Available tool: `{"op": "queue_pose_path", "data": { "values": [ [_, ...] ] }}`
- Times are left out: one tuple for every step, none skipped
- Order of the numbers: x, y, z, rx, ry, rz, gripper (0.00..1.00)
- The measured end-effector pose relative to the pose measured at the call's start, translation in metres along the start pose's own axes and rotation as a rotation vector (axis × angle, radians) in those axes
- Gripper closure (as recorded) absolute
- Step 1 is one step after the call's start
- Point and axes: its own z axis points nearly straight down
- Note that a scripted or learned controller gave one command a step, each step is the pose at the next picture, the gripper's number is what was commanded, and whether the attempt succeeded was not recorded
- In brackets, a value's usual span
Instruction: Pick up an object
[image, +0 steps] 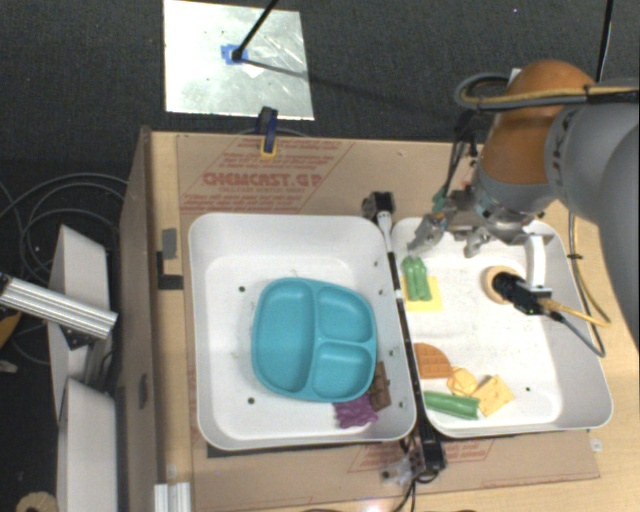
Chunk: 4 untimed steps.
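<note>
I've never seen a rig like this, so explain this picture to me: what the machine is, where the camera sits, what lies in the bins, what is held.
The grey machine with the orange band is a robot arm reaching in from the right; its gripper hangs over the far end of the right bin. One fixed camera looks down at a slant. The left bin holds a blue divided plate with a purple item at its near edge. The right bin holds a green-and-yellow block, a green stick and yellow pieces. I see nothing held.
</note>
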Motion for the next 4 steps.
{"op": "queue_pose_path", "data": {
  "values": [
    [-0.044,0.002,0.082,0.003,-0.002,0.009,0.00],
    [-0.105,-0.025,0.099,-0.001,-0.001,0.012,0.00],
    [-0.141,-0.044,0.048,-0.007,-0.004,0.010,0.00],
    [-0.145,0.017,0.061,-0.009,-0.003,0.002,0.00]
  ]
}}
